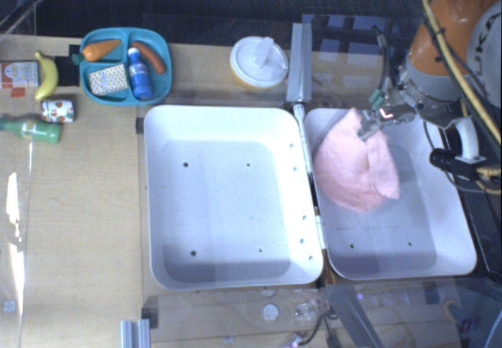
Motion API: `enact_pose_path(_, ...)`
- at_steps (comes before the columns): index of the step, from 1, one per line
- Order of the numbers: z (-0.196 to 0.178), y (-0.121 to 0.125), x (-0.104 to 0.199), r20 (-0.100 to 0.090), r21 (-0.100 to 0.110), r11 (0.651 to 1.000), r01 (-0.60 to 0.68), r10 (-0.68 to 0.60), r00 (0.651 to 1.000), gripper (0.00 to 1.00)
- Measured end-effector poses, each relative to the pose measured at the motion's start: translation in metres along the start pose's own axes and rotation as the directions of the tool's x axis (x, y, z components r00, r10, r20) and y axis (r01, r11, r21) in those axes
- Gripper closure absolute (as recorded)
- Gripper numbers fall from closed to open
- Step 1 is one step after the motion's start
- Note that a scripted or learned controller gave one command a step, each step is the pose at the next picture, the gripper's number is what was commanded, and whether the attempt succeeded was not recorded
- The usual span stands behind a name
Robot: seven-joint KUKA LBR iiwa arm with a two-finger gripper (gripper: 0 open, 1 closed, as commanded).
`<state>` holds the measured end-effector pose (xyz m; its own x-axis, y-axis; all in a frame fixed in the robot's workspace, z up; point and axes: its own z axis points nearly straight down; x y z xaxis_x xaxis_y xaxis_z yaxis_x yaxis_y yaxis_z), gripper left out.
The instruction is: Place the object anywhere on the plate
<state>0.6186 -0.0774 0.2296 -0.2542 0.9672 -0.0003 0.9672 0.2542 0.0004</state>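
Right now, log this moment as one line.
gripper: at pink cloth top edge, grasp unclear | cloth: right bin | left bin: no plate seen

Grey arm [439,88] with an orange band, yellow and black cables, and a small metallic pincer [376,121].

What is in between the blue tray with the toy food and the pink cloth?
In the camera view, the big left bin lies between the blue tray and the pink cloth. A round white lid sits by its upper edge.

Overhead cam, slanted over bins [235,123].
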Motion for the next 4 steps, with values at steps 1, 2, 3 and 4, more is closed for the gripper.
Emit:
enact_pose_path(1, 0.007, 0.002, 0.001, 0.000, 0.001, 1.000, 0.004, -0.004, 1.000, 1.00)
enact_pose_path(2, 0.015, -0.001, 0.044, -0.001, 0.001, 0.919, 0.394, -0.394, 0.919, 1.00)
enact_pose_path(3, 0.024, -0.013, 0.095, -0.002, 0.000, 0.691, 0.723, -0.723, 0.691, 1.00)
enact_pose_path(4, 0.010, -0.023, 0.137, 0.000, -0.002, 0.357, 0.934, -0.934, 0.357, 1.00)
